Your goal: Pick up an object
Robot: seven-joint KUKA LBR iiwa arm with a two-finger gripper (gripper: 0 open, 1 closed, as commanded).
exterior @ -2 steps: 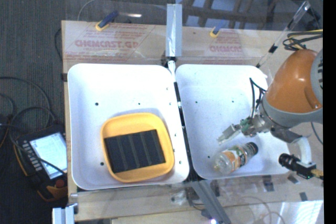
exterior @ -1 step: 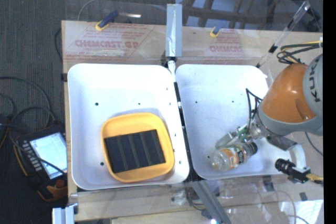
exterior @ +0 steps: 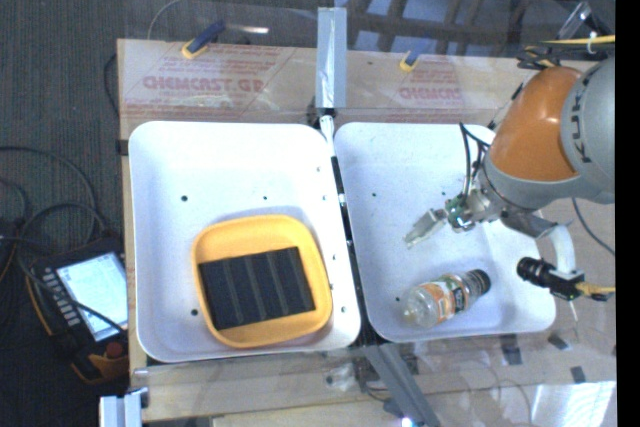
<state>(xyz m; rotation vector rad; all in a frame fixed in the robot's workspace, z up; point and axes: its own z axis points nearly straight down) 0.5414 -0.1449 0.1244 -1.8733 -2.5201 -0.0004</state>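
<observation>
A clear plastic bottle with a dark cap lies on its side near the front of the right bin, cap pointing right. My gripper hangs over the middle of that bin, a little behind and to the left of the bottle and apart from it. A yellow tray-like object with a black ribbed top rests in the front half of the left bin.
The grey arm with its orange band comes in over the right bin's right side. A black fitting sits at that bin's right rim. A raised divider separates the two bins. A tablet and cables lie on the floor to the left.
</observation>
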